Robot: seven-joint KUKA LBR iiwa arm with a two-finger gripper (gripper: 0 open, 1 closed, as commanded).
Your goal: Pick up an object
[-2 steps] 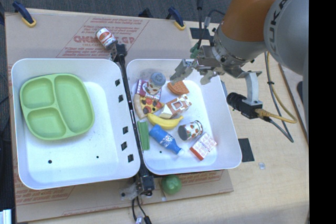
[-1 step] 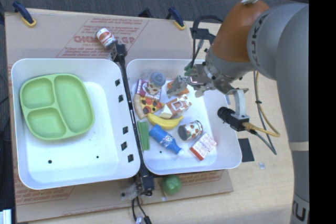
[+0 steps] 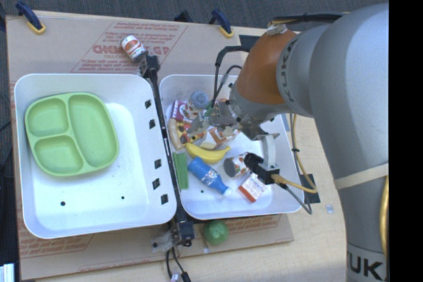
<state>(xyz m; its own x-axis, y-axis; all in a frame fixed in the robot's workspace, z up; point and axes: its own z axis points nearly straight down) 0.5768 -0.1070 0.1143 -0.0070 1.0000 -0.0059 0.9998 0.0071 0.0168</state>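
Observation:
The right bin holds a heap of small objects: a yellow banana, a blue bottle, an orange-and-white box, a dark round piece, a green strip and several colourful packets. My gripper reaches down into the bin's middle, just above the banana and among the packets. The grey arm and its orange band cover the bin's far right part. Nothing is seen between the gripper's ends.
The left bin holds a light green divided plate. A small can lies on the cardboard behind the bins. A green ball rests in front of the right bin. Blue clamps hold the board's back edge.

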